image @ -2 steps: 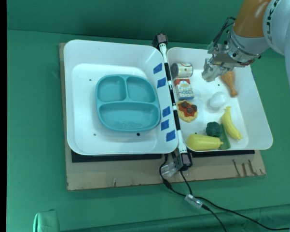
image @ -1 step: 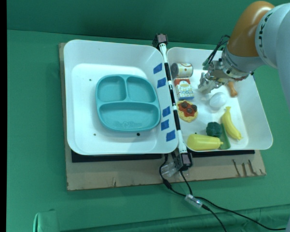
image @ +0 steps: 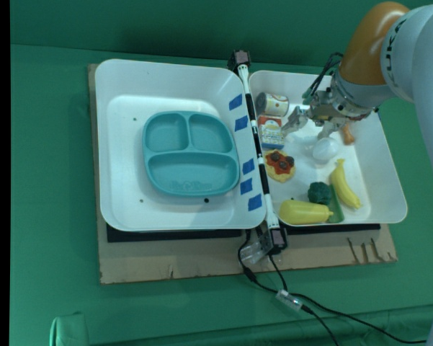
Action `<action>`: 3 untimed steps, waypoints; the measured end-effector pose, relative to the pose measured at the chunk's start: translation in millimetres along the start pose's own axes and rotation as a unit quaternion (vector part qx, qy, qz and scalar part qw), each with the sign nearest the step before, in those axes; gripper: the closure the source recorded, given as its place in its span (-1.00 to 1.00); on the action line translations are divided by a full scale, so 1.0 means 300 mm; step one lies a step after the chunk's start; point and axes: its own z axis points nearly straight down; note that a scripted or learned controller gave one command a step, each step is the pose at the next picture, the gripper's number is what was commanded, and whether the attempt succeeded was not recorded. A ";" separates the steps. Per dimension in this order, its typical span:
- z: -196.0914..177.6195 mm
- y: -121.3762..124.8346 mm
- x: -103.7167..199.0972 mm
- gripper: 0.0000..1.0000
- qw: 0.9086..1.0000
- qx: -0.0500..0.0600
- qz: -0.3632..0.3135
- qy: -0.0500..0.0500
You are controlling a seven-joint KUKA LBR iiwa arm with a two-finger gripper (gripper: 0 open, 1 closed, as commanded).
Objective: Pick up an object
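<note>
The gripper (image: 311, 125) hangs low over the right bin (image: 389, 186), fingers spread with nothing between them, poised as if to choose from the toy food packed there. A white egg (image: 325, 149) lies just below it at about six o'clock, the likeliest target. The banana (image: 345, 185) and broccoli (image: 319, 192) sit farther toward five o'clock. The teal plate (image: 191, 153) waits in the left bin (image: 122, 85), at nine o'clock, probably as a drop spot.

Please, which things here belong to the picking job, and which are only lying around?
For the job:
gripper
white egg
banana
broccoli
yellow squash
pizza slice
small can
right bin

Just lying about:
teal divided plate
left bin
cables
cardboard sheet
</note>
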 end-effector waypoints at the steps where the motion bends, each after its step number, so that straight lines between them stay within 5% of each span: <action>1: -0.058 0.012 -0.013 1.00 1.000 -0.008 0.003 -0.004; 2: -0.030 0.134 -0.164 1.00 1.000 0.002 0.000 -0.001; 3: -0.031 0.134 -0.163 -1.00 1.000 0.002 0.000 -0.001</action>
